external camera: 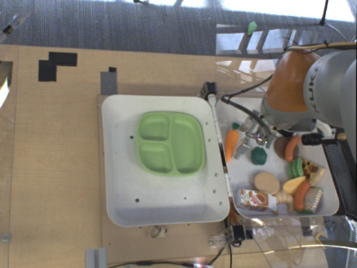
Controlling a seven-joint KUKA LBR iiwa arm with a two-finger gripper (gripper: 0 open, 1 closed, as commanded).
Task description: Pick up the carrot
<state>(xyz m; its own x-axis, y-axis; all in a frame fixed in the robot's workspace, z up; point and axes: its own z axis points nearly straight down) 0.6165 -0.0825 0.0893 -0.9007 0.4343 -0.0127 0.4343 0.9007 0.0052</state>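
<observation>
Gripper [245, 144] low in the right bin [332, 208], fingers spread a little, nothing between them; tips just beside the carrot [231, 144]. Carrot lies along the bin's left wall, near the upper left corner, leafy end up. Green broccoli piece [258, 156] just right of the fingers. Left bin [120, 205] carries a green divided plate [169, 142] at its centre.

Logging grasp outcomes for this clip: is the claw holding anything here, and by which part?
Nothing is visibly held. The claw sits in the right bin, just beside the carrot, but the carrot is not seen between its fingers.
</observation>
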